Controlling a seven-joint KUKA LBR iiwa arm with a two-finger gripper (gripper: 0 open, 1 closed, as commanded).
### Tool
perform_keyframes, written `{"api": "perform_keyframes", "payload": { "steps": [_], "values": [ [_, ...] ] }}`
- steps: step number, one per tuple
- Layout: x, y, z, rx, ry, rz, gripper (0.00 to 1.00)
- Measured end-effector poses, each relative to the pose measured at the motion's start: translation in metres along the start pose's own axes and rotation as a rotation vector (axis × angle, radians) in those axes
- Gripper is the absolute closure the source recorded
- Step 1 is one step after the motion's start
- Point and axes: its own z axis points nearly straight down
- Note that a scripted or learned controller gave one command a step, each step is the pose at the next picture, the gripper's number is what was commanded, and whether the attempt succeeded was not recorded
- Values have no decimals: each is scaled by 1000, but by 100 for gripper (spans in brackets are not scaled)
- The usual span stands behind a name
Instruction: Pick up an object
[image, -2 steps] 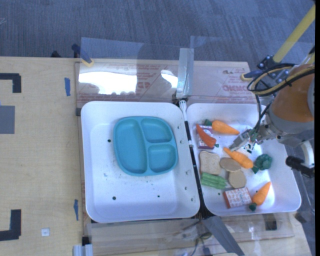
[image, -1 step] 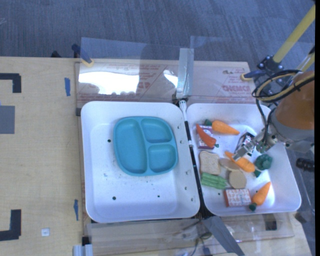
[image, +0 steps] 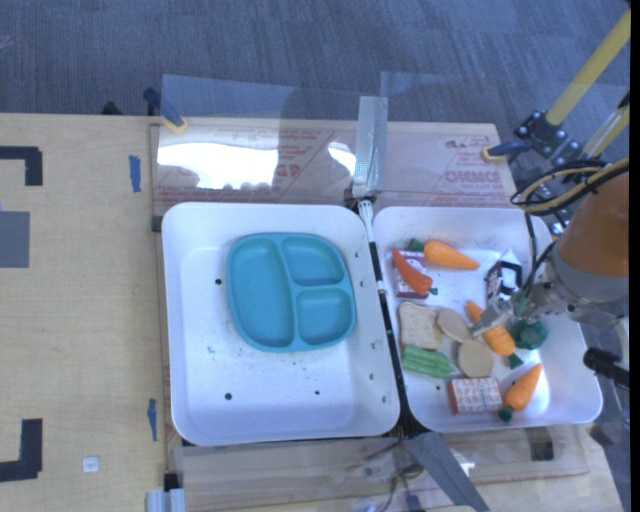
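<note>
Small red box (image: 476, 395) and carrot (image: 524, 386) lay nearest in the right bin (image: 575, 400), bread slice (image: 420, 325) beyond, gripper (image: 503, 300) sat low among the toy food, finger state impossible to tell, another carrot (image: 449, 255) farthest, blue 3-section plate (image: 291, 291) rested in the left bin (image: 190, 330)

place: robotics lab | evidence: plywood table (image: 80, 300) with black tape markers, two shallow white plastic bins (image: 190, 330), clear acrylic shield (image: 260, 150), grey carpet floor (image: 300, 40)

Blue divided tray (image: 291, 291) in left bin (image: 190, 400), seemingly centred
</note>
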Motion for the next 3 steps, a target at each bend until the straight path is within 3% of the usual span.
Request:
{"api": "perform_keyframes", "payload": {
  "steps": [1,2,3],
  "values": [
    [0,1,-11,-3,-1,0,100],
    [33,38,-108,1,6,89,100],
    [35,102,-192,4,5,213,100]
  ]
}}
